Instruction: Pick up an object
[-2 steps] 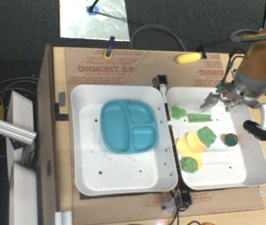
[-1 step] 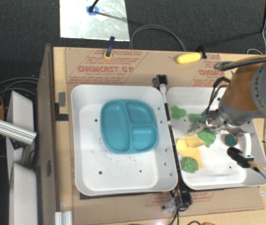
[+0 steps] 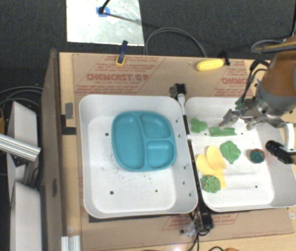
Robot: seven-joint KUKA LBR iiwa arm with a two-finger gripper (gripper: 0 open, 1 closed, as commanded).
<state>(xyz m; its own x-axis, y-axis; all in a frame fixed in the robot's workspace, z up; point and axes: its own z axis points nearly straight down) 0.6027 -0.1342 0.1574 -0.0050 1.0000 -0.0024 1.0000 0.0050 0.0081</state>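
The flat green plastic strip [image 3: 222, 132] lies in the right white bin [image 3: 252, 195], just below the claw [image 3: 230, 118]; its grip state I cannot tell. Likely light, stiff, slippery; pinch across its narrow width.

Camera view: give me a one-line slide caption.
KUKA arm's gripper poised above a flat green piece in the right bin; a blue divided plate sits in the left bin.

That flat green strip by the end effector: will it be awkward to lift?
Probably. The green strip lies flat and thin on the bin floor, so fingers may slide over it. It looks light and could skid if nudged. Being long, it may swing when gripped at one end.
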